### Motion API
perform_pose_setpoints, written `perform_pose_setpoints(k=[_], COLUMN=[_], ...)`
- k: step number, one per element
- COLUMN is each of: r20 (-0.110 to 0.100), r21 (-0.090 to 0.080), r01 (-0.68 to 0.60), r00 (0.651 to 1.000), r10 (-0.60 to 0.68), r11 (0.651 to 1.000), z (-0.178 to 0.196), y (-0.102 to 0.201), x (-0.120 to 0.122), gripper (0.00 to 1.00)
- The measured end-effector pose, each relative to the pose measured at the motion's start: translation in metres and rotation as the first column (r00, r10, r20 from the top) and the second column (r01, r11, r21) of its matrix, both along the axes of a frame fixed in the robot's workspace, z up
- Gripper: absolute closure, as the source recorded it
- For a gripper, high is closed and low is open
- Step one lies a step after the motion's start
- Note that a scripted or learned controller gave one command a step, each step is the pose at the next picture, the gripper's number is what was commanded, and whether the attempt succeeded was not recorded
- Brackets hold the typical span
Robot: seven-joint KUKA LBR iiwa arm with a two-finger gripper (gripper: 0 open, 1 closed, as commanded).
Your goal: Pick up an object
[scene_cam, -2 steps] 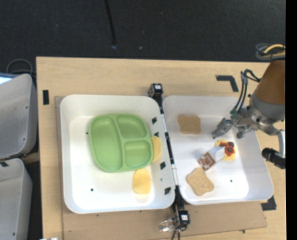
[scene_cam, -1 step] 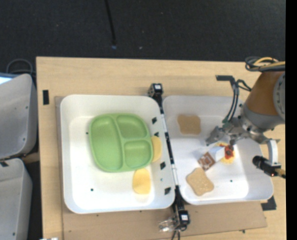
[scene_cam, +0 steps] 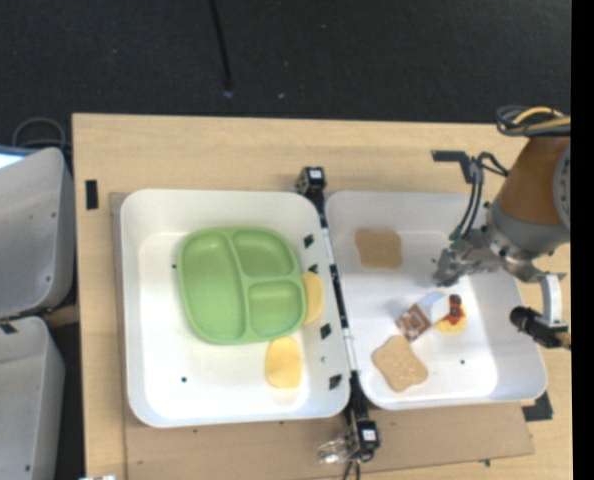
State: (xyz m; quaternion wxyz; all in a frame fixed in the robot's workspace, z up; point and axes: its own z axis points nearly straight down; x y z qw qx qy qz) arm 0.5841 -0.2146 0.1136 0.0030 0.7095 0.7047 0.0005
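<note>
My gripper (scene_cam: 451, 268) hangs low over the right bin (scene_cam: 497, 368), near its right side, with the grey and orange arm (scene_cam: 530, 200) behind it. Just below the gripper lies a small red, yellow and white object (scene_cam: 450, 312), and beside that a small brown piece (scene_cam: 414, 320). A bread slice (scene_cam: 399, 364) lies toward the bin's front. A tan square slice (scene_cam: 378, 248) lies at the back left of the same bin. Nothing shows held in the gripper.
The left bin (scene_cam: 152, 388) holds a green divided plate (scene_cam: 240, 284), a yellow piece (scene_cam: 284, 361) in front of it and another yellow piece (scene_cam: 314, 296) tucked at its right edge. A raised divider (scene_cam: 329, 288) separates the bins. Cables run behind the arm.
</note>
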Motion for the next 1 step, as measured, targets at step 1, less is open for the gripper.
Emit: perform_pose_setpoints(k=[1], r20=[-0.001], r21=[0.002], r01=[-0.010], r00=[1.000], r10=[0.010], r11=[1.000], z=[0.0463], y=[0.0054], x=[-0.0015], gripper=[1.00])
